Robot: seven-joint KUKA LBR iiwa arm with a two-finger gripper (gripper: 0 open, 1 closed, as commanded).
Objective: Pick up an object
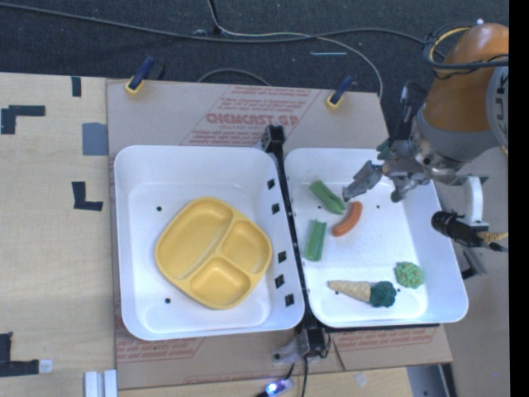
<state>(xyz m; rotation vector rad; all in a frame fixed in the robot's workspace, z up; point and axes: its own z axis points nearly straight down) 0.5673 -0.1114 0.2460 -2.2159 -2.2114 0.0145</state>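
Note:
The right bin [430,304] holds an orange sausage [348,219], a green bean pod [327,196], a green celery stick [316,240], an ice-cream cone with a dark green scoop [364,290] and a small light green broccoli piece [408,275]. My gripper [382,184] hangs above the bin's upper right part, open, with its two grey fingers [360,182] spread apart. The left finger's tip is just above and right of the sausage. Nothing sits between the fingers.
The left bin [136,222] bears a yellow divided plate [214,251]. A black divider [285,222] runs between the bins. The arm's orange band [467,73] and grey wrist overhang the right bin's far right edge. Cables lie on the dark floor behind the bench.

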